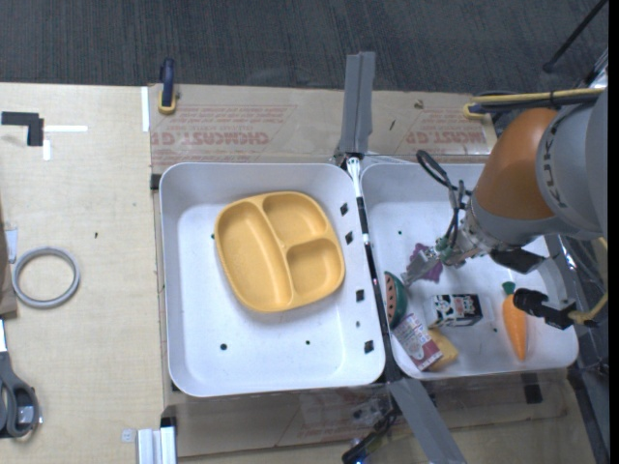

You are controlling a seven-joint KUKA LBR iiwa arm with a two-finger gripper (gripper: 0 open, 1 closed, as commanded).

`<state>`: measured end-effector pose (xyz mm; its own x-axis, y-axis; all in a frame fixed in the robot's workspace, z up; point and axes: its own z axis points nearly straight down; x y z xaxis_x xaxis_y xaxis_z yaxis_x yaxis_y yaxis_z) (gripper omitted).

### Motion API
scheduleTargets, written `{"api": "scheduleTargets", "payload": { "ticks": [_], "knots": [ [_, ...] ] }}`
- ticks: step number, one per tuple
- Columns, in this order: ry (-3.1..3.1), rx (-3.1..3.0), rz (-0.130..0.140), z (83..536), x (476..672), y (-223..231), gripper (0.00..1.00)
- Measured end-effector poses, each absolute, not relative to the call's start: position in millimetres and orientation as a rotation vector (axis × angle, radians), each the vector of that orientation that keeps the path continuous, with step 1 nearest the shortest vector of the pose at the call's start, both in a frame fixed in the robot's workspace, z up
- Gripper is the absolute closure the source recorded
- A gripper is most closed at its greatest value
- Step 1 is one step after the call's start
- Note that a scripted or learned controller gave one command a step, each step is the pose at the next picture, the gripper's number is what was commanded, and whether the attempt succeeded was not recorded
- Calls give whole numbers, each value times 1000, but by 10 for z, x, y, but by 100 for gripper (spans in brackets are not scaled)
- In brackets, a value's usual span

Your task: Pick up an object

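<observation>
My gripper [443,252] hangs low over the right bin [387,196], at the end of the grey arm with its orange band [517,167]. Its tip is right against a small purple object [423,262] that looks like a bunch of grapes. Whether that object is held I cannot tell. Below it lie a watermelon slice [392,298], a black and white carton [456,308], an orange carrot [515,327] and a red and white packet [416,340] on top of a yellowish piece [444,351].
The left bin [189,356] holds a yellow divided plate [280,249]. A grey divider bar [358,104] runs between the bins. On the bench at the left lie a grey ring [44,276] and scissors [14,404].
</observation>
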<state>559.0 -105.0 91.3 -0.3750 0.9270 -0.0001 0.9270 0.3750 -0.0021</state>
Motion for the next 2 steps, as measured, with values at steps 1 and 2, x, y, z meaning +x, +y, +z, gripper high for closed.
{"api": "scheduleTargets", "payload": {
  "ticks": [1,2],
  "knots": [
    [-2607,-1753,6,1004,5594,-1051,100],
    [-2574,-1802,3,1913,5433,-808,100]
  ]
}}
